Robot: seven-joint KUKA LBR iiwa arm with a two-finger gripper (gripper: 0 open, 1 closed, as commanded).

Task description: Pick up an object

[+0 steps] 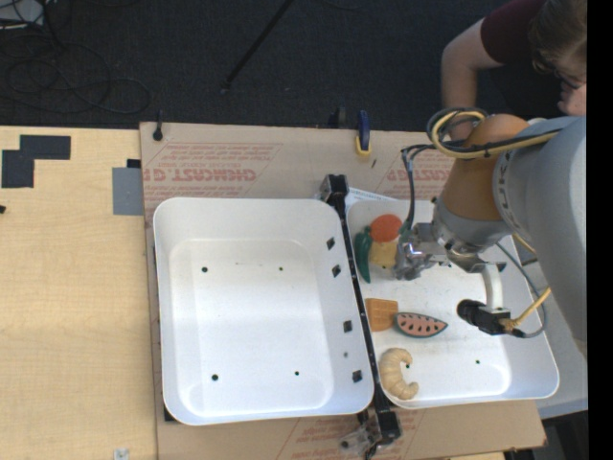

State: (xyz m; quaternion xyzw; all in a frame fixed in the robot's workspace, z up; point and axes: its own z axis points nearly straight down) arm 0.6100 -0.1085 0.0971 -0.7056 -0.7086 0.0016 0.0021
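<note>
A: Where did the metal two-finger pincer (410,257) sit?

B: Low in the right shallow white plastic bin (498,377), just right of the toy carrot with its orange-red round top and pale yellow body (384,241). I couldn't tell whether it was open or closed.

A: And the carrot's long axis?

B: Roughly up the picture, a dark green leaf-shaped piece (363,254) on its left, near the black divider (347,257). Any grasp, I judged, would turn on a short sideways reach.

A: Other candidates?

B: Below the carrot lay an orange wedge (381,313), a watermelon slice (420,326) and a tan croissant (398,372) (all farther off).

A: Writing?

B: Red print on the cardboard (211,166) covering the counter, upside down; I couldn't read it.
</note>
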